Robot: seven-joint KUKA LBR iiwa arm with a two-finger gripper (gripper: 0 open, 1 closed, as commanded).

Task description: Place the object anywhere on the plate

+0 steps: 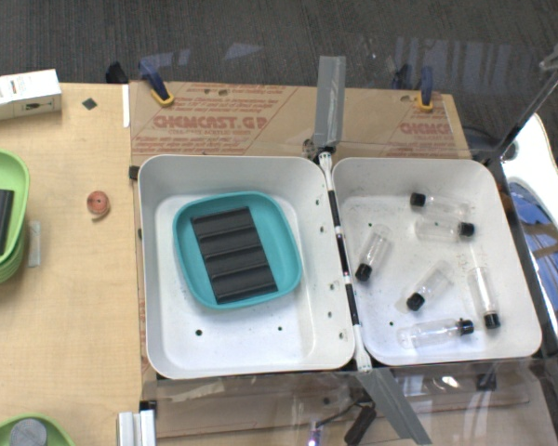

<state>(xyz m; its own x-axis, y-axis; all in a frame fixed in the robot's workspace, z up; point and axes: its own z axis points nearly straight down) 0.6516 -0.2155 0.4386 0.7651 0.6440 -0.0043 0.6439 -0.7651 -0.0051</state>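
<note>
Two white bins are seen side by side on the desk (65, 277). In the left bin (158, 342), at the centre of the frame, a teal plate (188, 268) is set, slightly tilted clockwise, and a dark ribbed block (232, 254) is laid on it, covering most of its middle.

In the right bin (502, 342), six clear tubes with black caps are scattered. One tube (418, 200) is found near the upper middle of that bin, another (448, 231) just below and to its right. A third tube (372, 254) is placed close to the bin's left wall, a fourth (429, 288) near the middle, a fifth (484, 295) near the right wall, and a sixth (435, 333) lies almost level along the lower edge. All are kept apart from the plate by the bins' walls.

At the left edge of the frame a green tray (9, 240) is seen, with a dark thing on it. A small reddish disc (97, 203) is seen on the desk between the tray and the left bin. A white box (19, 93) is placed at the upper left.

The state of the pincer cannot be told.
</note>
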